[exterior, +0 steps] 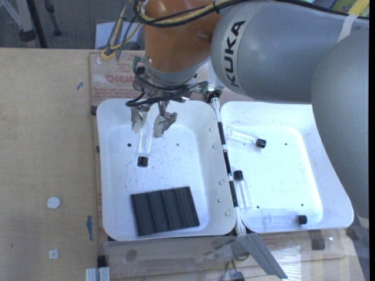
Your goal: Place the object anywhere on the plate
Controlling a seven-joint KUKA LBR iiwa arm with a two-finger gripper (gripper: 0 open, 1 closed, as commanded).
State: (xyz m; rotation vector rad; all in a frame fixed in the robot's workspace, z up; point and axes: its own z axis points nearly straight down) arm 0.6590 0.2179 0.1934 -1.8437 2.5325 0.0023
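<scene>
- Gripper (150,123) hangs over the far part of the left bin (114,218), fingers pointing down and spread apart, nothing clamped between them.
- Clear vial with a black cap (143,147) lies on the left bin floor, its clear end up between and just under the fingertips, its cap end toward the near side. It looks to be resting on the bin, not lifted; contact with the fingers can't be told.
- Dark ribbed plate (164,210) sits flat in the near part of the same bin, well apart from the vial, slightly skewed to the bin walls.
- Right bin (328,206) holds three more clear vials with black caps: one (246,138) at the far left part, lying crosswise; one (241,189) along the left wall, cap at its far end; one (284,220) at the near edge, cap to the right.
- Grey arm with the orange band (176,28) comes in from the right, above the far side of both bins.
</scene>
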